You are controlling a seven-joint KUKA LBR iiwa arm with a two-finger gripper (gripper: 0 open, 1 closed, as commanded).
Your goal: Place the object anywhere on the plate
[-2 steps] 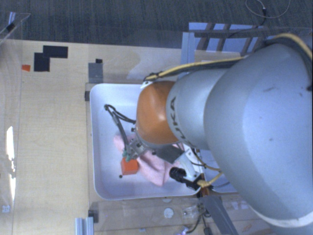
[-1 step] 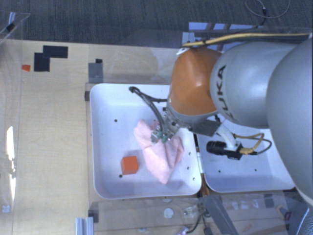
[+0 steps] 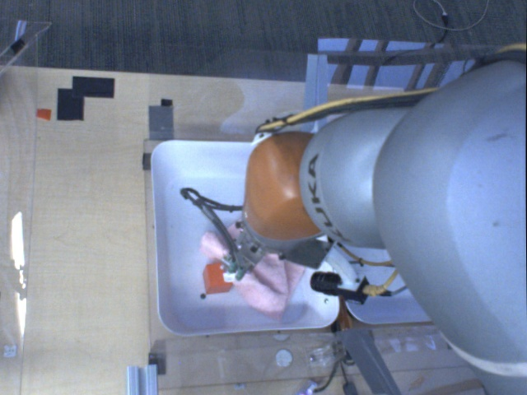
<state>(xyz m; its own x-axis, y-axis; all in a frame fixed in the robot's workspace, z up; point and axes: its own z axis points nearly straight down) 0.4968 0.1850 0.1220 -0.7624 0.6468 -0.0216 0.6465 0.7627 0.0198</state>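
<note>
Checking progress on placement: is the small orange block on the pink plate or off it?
Mostly off: the small orange block lies on the white bin floor at the pink plate's left edge.

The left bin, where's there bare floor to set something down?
In the left bin, bare floor runs along the left wall and the far-left corner. It is crowded near the front, where the orange block and pink cloth lie under the claw.

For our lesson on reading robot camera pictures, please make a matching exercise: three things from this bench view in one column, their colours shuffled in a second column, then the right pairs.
Things
1. small block-shaped object
2. crumpled soft cloth
3. shallow plastic bin

Colours
A. white
B. orange-red
C. pale pink

Pairs: 1-B, 2-C, 3-A
</note>
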